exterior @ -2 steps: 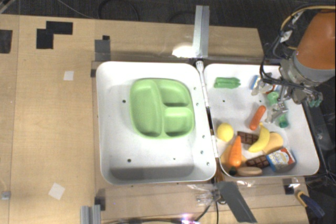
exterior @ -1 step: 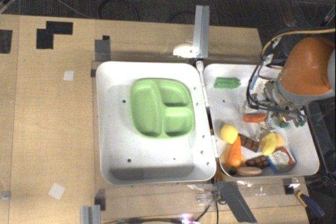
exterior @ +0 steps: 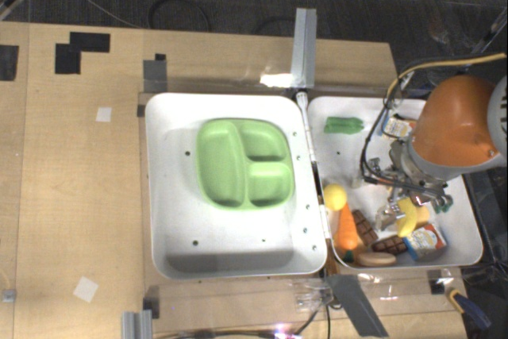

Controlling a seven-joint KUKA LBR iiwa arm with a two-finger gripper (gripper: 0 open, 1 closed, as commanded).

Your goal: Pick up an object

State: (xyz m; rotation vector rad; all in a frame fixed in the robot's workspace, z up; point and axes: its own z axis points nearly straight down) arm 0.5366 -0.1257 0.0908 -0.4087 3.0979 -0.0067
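Orange band and grey wrist of the arm (exterior: 456, 123) hang over the right bin (exterior: 475, 246), reaching in from the right and pointing almost straight down, so the wrist hides much of what is below it. Cables loop around the wrist on its left side. The gripper (exterior: 401, 210) sits low in the bin, just above a yellow object (exterior: 414, 216) that lies right under it; whether that object is between the tips or only beside them cannot be told from this angle, nor can the pincer's state.

Near the gripper, in the front part of the right bin, lie an orange carrot (exterior: 347, 229), a yellow lemon (exterior: 336, 197) touching the carrot's upper end, a brown chocolate bar (exterior: 364, 228) just beside the carrot, a brown sausage-like piece (exterior: 374, 257) along the front wall, and a small carton (exterior: 425, 242) with orange and blue print. A flat green item (exterior: 343, 125) rests well apart at the back of the bin.

The left bin (exterior: 171, 171) holds a green divided tray (exterior: 242, 163).
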